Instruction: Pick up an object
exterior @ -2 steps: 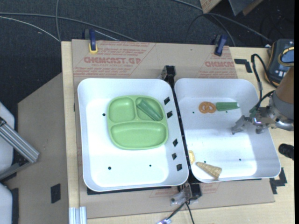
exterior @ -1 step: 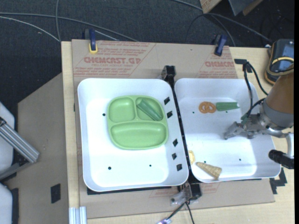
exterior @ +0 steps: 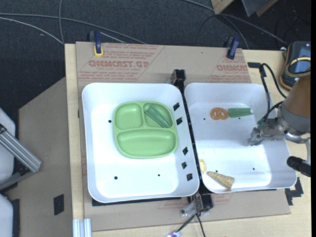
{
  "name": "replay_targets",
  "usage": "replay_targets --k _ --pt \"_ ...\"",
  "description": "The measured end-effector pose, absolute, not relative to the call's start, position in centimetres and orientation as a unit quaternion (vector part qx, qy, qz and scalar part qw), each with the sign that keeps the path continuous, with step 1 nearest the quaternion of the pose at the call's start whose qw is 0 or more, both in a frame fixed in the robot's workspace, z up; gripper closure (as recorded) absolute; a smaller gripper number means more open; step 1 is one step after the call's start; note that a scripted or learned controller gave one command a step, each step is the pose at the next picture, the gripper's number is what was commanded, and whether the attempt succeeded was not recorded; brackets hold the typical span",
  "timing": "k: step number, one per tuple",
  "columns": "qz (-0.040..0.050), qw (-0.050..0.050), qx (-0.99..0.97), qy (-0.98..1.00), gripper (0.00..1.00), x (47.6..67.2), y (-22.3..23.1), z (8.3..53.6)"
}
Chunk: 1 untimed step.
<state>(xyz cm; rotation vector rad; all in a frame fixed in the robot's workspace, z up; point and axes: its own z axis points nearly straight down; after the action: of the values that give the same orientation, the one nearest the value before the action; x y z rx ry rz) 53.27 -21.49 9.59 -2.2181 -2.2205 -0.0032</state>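
Your end effector (exterior: 255, 138) sits low at the right of the right bin (exterior: 237, 157); you cannot tell how it stands. A pretzel (exterior: 218, 114) and green pod (exterior: 239, 112) lie upper center, a cone (exterior: 220, 179) below.

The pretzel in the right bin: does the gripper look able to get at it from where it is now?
Probably yes. The pretzel lies flat on the right bin's floor, with open floor between it and the gripper. Only the green piece lies close beside it and could be nudged.
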Motion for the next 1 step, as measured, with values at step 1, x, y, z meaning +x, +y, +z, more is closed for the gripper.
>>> replay_targets --k 1 --pt "-0.0006 -0.001 -0.707 -0.707 1.0 52.44 -21.06 14.61"
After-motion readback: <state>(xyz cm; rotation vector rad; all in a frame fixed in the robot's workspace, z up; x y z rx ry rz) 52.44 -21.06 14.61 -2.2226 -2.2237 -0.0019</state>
